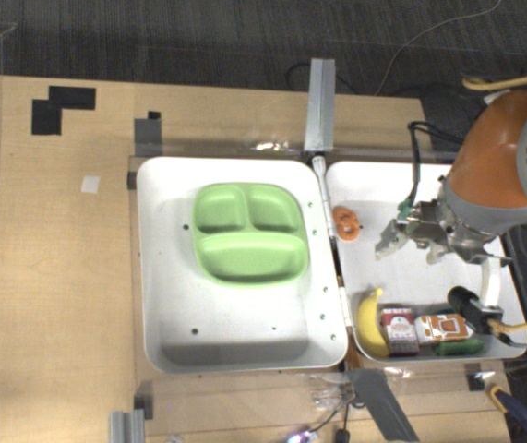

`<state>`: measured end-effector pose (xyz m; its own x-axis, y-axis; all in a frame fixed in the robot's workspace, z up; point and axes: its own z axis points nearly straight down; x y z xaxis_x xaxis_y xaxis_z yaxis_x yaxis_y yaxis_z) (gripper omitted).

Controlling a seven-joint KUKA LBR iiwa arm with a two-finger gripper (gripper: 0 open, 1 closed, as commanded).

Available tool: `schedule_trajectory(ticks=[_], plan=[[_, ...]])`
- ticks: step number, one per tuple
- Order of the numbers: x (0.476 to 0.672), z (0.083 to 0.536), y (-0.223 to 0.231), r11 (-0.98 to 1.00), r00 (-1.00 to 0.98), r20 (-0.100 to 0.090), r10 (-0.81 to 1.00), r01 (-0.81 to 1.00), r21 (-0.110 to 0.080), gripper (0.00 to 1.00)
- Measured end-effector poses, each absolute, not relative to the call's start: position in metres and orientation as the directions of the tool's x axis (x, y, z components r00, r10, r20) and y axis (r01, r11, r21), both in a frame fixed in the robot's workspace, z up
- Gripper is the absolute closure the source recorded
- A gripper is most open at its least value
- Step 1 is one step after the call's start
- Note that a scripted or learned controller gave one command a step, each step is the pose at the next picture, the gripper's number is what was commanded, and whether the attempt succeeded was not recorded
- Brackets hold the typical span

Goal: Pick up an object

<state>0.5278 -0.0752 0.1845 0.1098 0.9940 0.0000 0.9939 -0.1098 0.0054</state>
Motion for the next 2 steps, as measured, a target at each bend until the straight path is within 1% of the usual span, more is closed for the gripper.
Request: schedule_trajectory(ticks=[1,2], plan=[[0.526,0.091,-0.123,0.139,-0.139,-0.001,0.990,0.990,0.013,0.00],[0.495,0.092,-0.089,-0.060,0.060,-0.004,0.998,0.998,0.026,0.00]])
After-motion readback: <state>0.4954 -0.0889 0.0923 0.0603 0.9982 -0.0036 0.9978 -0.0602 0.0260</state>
